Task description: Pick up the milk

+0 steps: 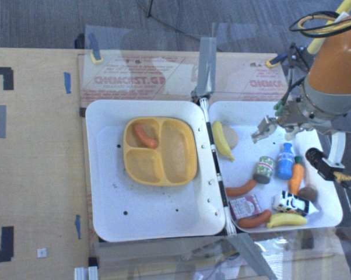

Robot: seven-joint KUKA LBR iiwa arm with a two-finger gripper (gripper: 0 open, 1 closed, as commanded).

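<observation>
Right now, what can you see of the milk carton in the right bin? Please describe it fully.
The milk carton is small, white with black cow-like patches, and looks like a toy of plastic or card. It lies on its side near the front right corner of the right bin. A yellow banana lies along its front edge, seemingly touching it. A brown piece sits just behind it, and an orange carrot is close. The gripper is far from it, near the bin's back.

Robot lab: taped plywood bench (35, 156), loose cables (158, 7), white bins (105, 214).
</observation>
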